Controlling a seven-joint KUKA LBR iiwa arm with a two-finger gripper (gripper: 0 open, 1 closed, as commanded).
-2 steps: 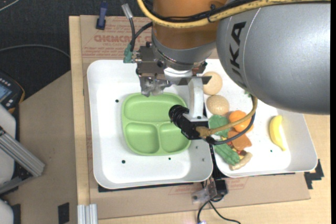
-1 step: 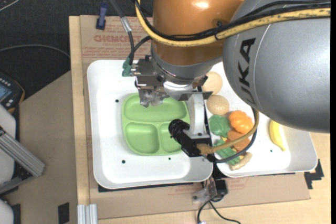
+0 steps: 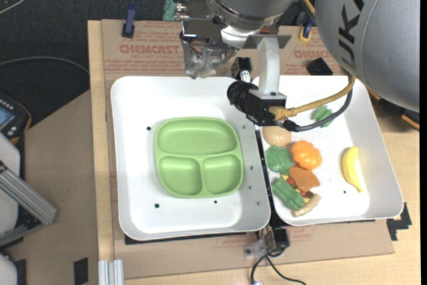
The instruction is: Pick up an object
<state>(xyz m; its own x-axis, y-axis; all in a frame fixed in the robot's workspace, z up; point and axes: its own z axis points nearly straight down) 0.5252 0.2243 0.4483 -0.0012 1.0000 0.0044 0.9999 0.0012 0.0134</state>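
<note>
The likeliest failure, as I judge it, is a grab that closes on nothing. My gripper (image 3: pixel 202 67) hangs over the far rim of the left bin (image 3: pixel 127 143), and the only thing in that bin is the green divided plate (image 3: pixel 198 157), which lies flat, broad and shallow. A straight descent onto it would probably slide off or press it down. Coming down where I am could also strike the bin's rim.

The easier pickings lie in the right bin (image 3: pixel 380 163), but they bring their own trouble. The toy orange (image 3: pixel 306 154), the green leafy piece (image 3: pixel 279 159), the pale bun (image 3: pixel 276 137) and the orange wedge (image 3: pixel 303 178) sit touching in a heap, so I might catch two at once or knock one aside. The toy banana (image 3: pixel 352 169) lies apart from the heap and looks the safest target.

I cannot tell from this angle whether my gripper is spread or closed. I see no object in it, and it touches none.
</note>
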